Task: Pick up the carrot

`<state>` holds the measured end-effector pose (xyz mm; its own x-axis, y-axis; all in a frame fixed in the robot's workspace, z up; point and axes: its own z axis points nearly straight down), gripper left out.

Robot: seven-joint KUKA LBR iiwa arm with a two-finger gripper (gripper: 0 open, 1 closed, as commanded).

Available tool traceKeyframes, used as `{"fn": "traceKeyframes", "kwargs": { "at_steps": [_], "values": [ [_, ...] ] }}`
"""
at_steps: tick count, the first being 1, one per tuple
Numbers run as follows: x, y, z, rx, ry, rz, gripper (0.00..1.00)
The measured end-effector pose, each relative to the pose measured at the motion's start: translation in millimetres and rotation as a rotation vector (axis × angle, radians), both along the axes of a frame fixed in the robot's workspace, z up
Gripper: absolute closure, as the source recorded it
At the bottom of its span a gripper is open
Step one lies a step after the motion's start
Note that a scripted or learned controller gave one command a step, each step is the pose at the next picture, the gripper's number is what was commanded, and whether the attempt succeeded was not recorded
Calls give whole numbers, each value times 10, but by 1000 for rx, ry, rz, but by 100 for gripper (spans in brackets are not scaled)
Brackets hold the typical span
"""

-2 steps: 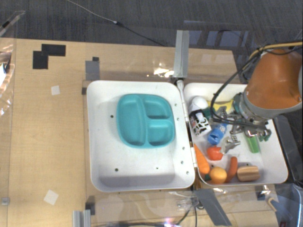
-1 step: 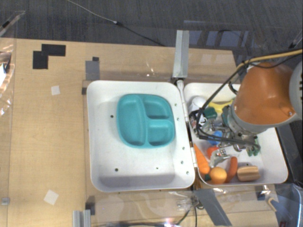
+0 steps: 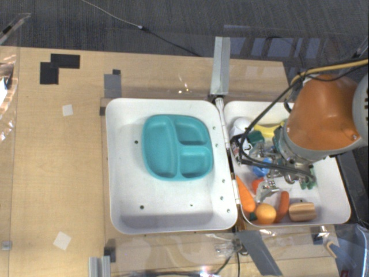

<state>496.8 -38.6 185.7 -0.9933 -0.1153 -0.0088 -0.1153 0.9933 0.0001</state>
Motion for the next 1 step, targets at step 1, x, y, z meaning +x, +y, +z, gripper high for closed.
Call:
{"fn": "traceKeyframes", "kwargs": {
  "at_steps": [1],
  "values": [
    [-38, 262, -3, 1, 0, -97, 0]
  ]
}}
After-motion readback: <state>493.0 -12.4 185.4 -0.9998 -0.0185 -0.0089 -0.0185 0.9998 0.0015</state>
